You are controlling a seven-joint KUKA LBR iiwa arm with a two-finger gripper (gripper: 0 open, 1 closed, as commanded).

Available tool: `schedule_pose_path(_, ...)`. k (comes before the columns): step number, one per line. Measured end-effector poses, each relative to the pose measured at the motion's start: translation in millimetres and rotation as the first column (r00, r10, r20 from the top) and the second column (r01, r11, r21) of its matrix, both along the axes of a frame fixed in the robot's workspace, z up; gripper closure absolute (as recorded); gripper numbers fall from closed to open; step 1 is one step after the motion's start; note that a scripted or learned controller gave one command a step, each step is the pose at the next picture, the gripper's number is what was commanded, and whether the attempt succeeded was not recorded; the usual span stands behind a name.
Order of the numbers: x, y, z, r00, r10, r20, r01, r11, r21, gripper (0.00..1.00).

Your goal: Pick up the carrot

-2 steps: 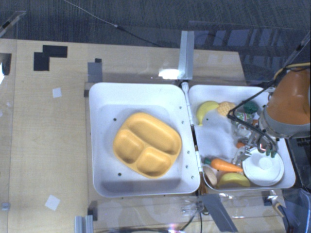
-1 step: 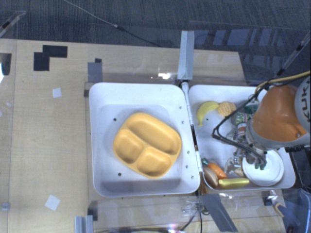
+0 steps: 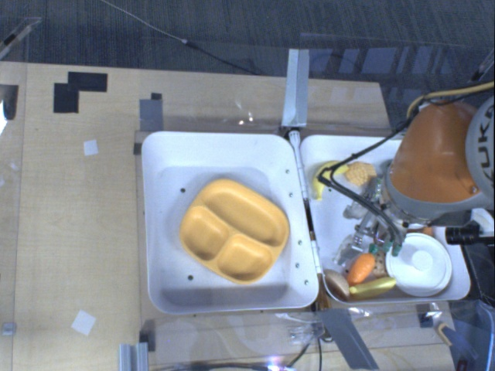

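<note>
Carrot [image 3: 360,268], tapered, smooth orange, green-topped.

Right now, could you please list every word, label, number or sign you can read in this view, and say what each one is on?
"UK": large dark letters on the pale grey arm casing at the right edge, cut off by the frame.
No text can be read on the two shallow white bins, the yellow divided plate or the black patches on the bench.
</note>
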State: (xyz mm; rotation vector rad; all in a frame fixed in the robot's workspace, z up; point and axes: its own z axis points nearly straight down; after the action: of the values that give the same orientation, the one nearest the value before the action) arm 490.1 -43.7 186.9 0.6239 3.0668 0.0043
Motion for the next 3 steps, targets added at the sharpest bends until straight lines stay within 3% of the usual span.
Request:
schedule_pose_path(1, -1, -7, -1, 0.955, 0.296, -0.004, -0.296, 0.955, -0.003, 0.00)
schedule_pose_path(2, -3, -149, -70, 0.956, 0.295, -0.008, -0.295, 0.956, -0.006, 0.00)
schedule_pose_path(3, 3, -77, -97, 1.000, 0.013, 0.002, -0.013, 1.000, -0.002, 0.00)
